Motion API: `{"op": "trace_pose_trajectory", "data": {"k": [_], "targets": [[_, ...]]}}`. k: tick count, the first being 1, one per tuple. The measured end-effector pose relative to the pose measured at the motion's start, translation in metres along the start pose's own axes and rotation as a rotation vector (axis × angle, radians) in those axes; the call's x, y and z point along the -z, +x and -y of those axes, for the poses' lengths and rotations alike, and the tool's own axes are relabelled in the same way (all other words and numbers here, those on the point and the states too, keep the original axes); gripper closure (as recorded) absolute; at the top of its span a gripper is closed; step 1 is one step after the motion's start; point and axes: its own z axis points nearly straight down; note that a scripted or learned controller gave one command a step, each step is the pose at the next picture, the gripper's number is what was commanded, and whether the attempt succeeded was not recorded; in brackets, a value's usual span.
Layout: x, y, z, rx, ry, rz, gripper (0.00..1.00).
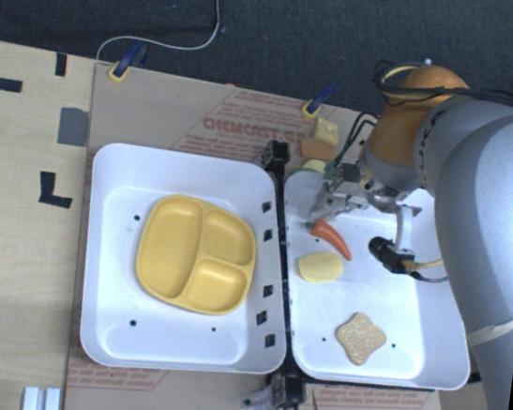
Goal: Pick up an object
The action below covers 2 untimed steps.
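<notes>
One tool (322,220) low over orange carrot (332,238)

From my remote station I see a light wooden bench (3,258) marked with black tape pieces (50,189) and one grey patch (74,124), with a brown cardboard sheet (203,116) laid over its middle and held by two blue-and-yellow clamps (125,62). Behind the bench lies dark carpeted floor (293,15), crossed by a thin white cable (202,21); the lighting is even.
</notes>
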Motion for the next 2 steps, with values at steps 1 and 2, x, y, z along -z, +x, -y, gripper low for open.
{"op": "trace_pose_trajectory", "data": {"k": [1, 2], "targets": [[0.0, 0.0, 0.0, 0.0, 0.0, 0.0, 0.0], [-0.01, 0.003, 0.034, -0.002, 0.0, -0.001, 0.0]]}}
